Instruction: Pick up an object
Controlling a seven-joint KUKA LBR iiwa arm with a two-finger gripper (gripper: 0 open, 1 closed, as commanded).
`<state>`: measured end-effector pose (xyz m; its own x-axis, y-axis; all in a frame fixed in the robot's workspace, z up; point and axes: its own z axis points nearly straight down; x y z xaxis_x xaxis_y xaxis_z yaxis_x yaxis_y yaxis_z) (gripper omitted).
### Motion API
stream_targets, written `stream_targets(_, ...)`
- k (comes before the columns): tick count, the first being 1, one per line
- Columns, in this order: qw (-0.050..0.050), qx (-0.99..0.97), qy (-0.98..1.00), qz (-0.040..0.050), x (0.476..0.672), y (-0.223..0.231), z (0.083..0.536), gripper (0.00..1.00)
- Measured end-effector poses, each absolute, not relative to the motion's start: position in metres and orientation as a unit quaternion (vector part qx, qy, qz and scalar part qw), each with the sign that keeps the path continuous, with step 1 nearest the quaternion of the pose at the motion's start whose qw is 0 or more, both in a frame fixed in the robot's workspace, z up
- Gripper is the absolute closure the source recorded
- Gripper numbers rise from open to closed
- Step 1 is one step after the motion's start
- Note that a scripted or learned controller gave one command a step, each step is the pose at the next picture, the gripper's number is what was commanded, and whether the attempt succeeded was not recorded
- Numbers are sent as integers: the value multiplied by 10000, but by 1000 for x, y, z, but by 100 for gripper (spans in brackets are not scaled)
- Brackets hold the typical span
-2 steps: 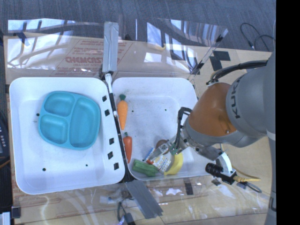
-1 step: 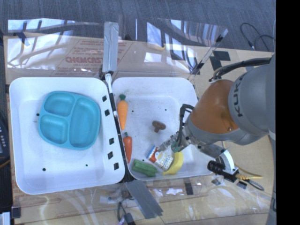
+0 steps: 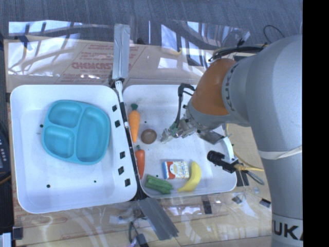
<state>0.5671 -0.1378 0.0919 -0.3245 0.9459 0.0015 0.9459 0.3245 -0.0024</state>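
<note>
Far to the pincer's left, the blue divided plate [image 3: 76, 131] is lying alone in the left bin [image 3: 20, 153], well apart from anything the arm is likely to reach, so it is posing no trouble. Closer in, two carrots are lying along the left wall of the right bin [image 3: 157, 94]: the upper carrot [image 3: 134, 125] to the pincer's left and a touch above it, the lower carrot [image 3: 140, 161] to its left and below. A grab at either could go wrong because the wall is leaving little room for a finger on that side. The small brown round object [image 3: 149, 136] is sitting just beside the pincer [image 3: 169, 135], immediately to its left, and looks to be the likeliest target; being round, it could be nudged and roll off if the pincer is coming down off-centre. The tips are looking narrow and nearly together with nothing between them, though at this size I cannot tell for sure whether the pincer is open or closed. Below it, the green vegetable [image 3: 158, 184], the small carton [image 3: 176, 169] and the banana [image 3: 192, 177] are crowding close together near the bin's front wall, so a reach there is risking catching two things at once or pushing one against its neighbour.
</note>
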Motion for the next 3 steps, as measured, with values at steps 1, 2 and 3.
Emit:
stream_targets(1, 13, -5812, -8138, 6, 567, -138, 92, 0)
stream_targets(2, 7, -5656, -8247, 5, 483, -177, 92, 0)
stream_targets(3, 12, -5798, -8148, 4, 525, -143, 111, 0)
